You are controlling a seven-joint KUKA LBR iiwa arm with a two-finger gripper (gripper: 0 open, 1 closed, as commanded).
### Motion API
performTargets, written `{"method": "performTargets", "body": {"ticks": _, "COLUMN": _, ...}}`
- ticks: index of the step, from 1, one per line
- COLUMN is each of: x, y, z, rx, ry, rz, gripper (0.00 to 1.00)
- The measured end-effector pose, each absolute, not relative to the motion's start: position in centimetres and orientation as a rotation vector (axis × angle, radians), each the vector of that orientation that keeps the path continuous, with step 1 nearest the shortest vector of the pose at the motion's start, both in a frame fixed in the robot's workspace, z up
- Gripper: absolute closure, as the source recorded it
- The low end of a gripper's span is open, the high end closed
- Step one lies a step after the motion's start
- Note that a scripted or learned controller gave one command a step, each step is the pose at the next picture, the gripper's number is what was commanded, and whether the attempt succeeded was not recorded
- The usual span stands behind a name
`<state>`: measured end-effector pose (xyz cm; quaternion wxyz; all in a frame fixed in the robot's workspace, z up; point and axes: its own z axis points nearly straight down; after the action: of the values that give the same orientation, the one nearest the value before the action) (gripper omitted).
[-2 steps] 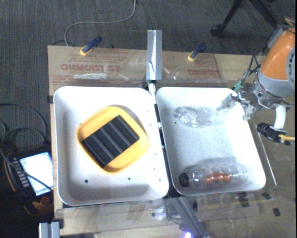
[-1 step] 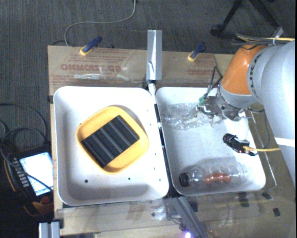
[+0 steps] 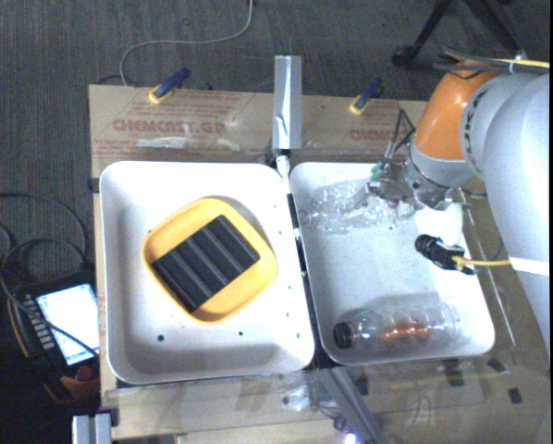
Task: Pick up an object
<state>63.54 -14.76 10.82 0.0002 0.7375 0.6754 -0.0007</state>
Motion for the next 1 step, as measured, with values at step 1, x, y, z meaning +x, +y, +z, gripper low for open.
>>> {"method": "performTargets", "body": {"ticks": 1, "x": 66.98, "y": -18.53, "z": 9.08, "rx": 1.793, "ry": 2.583, "rz": 0.001, "gripper": 0.0}}
